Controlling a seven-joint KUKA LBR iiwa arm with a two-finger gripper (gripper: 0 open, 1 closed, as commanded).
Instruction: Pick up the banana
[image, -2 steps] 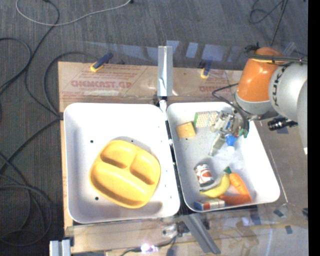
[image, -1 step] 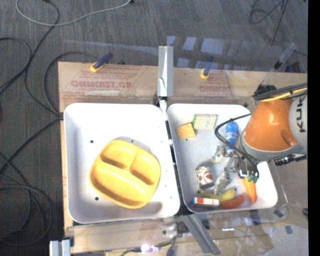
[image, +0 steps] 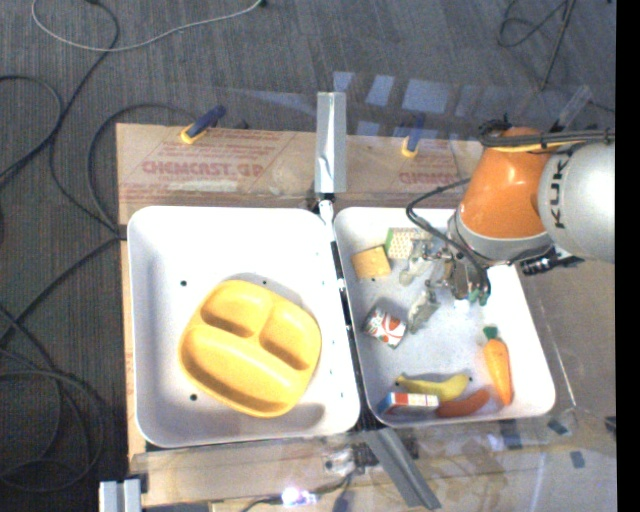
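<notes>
A yellow tray (image: 251, 345) fills the left bin (image: 150, 300). In the right bin (image: 530, 330), the gripper (image: 425, 290) hangs spread and empty above a crumpled can (image: 384, 326); the banana (image: 433, 384) lies near-side, between carrot (image: 498, 368) and a small box (image: 410, 401).

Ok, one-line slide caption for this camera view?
Pincer hovers in the right white bin, apart from the curved yellow banana near its front wall.

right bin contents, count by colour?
Yellow: 2, banana, sponge-like block
Orange: 1, carrot
Red: 1, sausage-like piece
Red and white: 2, crumpled can, small box
Pale speckled: 1, block
Total: 7
</notes>
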